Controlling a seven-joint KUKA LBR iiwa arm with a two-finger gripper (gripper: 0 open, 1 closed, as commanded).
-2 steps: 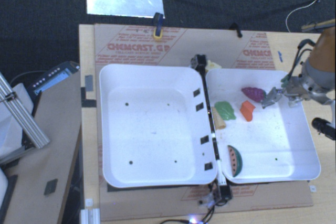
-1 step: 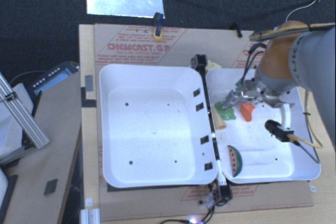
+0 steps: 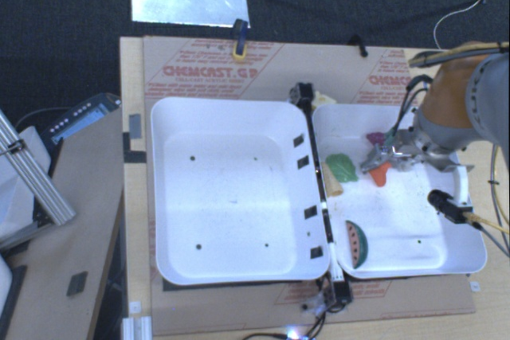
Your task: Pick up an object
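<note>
Orange toy (image 3: pixel 379 174) sits under the gripper (image 3: pixel 381 163) in the right bin (image 3: pixel 462 251); we cannot tell its state. Green piece (image 3: pixel 341 167) lies just beside.

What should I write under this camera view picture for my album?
Robot claw reaching for an orange toy in the right bin.

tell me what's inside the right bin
In the right bin: a green leaf-shaped piece, a tan piece, an orange piece at the gripper, a purple piece and a watermelon slice. The arm covers the bin's far right part.
</note>
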